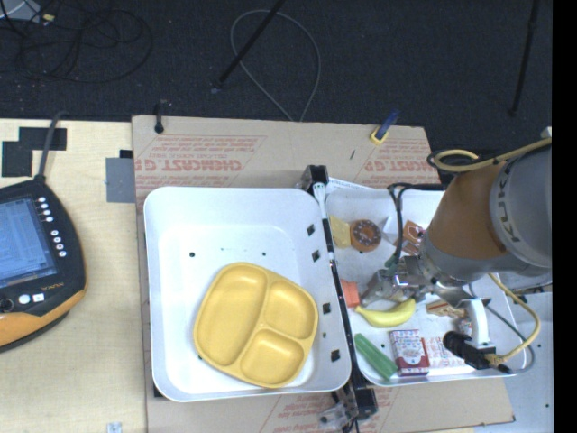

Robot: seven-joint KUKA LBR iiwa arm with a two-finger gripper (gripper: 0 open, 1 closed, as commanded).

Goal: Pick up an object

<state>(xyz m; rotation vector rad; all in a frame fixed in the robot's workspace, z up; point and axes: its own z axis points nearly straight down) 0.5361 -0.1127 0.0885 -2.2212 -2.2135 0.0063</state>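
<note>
Camera view, slanted look down on the desk (99, 197): you have the jaws of the gripper (389, 284) low in the right bin (505, 373), just above the banana (389, 313); whether they stand wide or narrow you cannot tell, the wrist and cabling crowd them; nothing is seen between them. Likely target is the banana, lying curved near the bin's middle, close to the divider; judge it light, fairly firm, smooth-skinned, easily bruised; take it across the thick middle, square to its length, not at the tapering ends. Right bin also holds a green pepper-like piece (375, 355) just below the banana; a flat printed card or packet (410, 348) beside that, thin and hard to get under; a small red piece (350, 292) left of the banana; a brown round doughnut-like item (365, 234) and a pale yellow block (340, 232) toward the far wall; a small can-like item (413, 235) partly hidden by the arm. Left bin (171, 233) holds a yellow divided plate (255, 324), three compartments, rigid, broad, awkward for a two-finger pinch except at its rim.
</note>
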